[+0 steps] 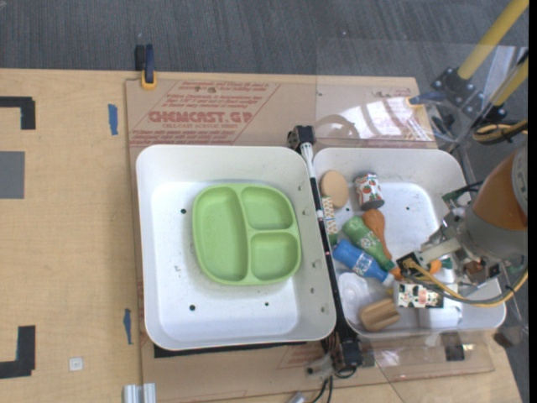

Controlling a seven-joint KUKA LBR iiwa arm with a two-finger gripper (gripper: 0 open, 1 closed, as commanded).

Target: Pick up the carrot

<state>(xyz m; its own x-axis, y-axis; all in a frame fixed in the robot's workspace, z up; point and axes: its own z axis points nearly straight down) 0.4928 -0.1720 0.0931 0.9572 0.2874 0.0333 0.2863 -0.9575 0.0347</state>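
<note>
Carrot [375, 227] lies in the right bin [419, 168], tight against a green bottle [367, 234], blue bottle [361, 260] just below it. Claw [422, 264] sits right of the carrot; spread or pressed together, cannot tell, wiring hides it. Risk: the claw probably catches a bottle, or the carrot rolls.

Both white bins [155, 250] are seen to be smooth plastic with a faint sheen, and the green divided plate [247, 234] inside the left one is finished in matt plastic. Under the bins, the table [59, 250] is surfaced with pale, unvarnished wood, and printed brown cardboard [210, 112] is laid behind them.
</note>
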